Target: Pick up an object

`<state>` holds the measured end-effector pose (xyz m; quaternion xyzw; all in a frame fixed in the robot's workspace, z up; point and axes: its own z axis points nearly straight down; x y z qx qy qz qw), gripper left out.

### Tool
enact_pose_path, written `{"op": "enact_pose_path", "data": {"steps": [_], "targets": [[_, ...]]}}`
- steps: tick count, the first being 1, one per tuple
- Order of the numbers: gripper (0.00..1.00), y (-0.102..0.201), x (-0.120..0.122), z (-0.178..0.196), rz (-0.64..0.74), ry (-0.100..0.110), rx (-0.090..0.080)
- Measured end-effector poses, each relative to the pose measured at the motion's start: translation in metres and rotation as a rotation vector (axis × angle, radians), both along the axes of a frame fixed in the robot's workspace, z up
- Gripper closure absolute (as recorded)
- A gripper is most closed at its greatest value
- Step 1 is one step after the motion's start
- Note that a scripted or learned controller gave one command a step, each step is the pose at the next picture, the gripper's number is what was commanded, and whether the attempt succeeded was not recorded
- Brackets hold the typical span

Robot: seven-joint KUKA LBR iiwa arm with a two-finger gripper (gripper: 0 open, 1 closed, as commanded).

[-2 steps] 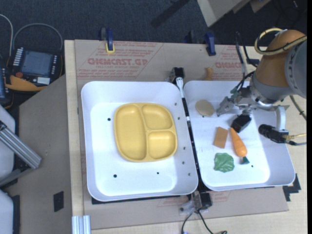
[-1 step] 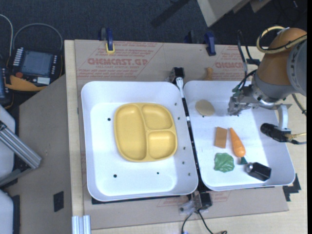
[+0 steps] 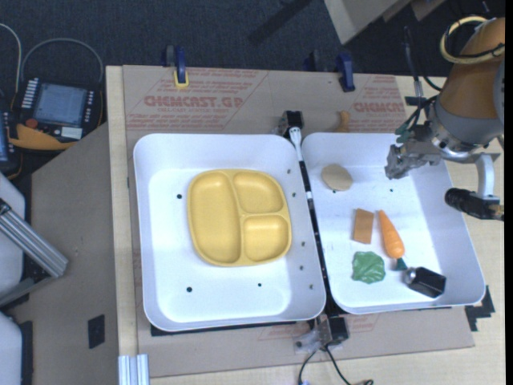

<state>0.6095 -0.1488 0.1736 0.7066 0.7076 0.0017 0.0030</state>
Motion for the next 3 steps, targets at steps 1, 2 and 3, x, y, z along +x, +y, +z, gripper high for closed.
{"op": "enact_pose_path", "data": {"steps": [1, 2, 3], "targets": [[1.00, 0.000, 0.001, 0.034, 0.000, 0.000, 0.000], [1.00, 0.044, -0.009, 0.041, 0.004, 0.008, 0.004], [1.00, 0.094, -0.031, 0.054, 0.004, 0.008, 0.005]]}}
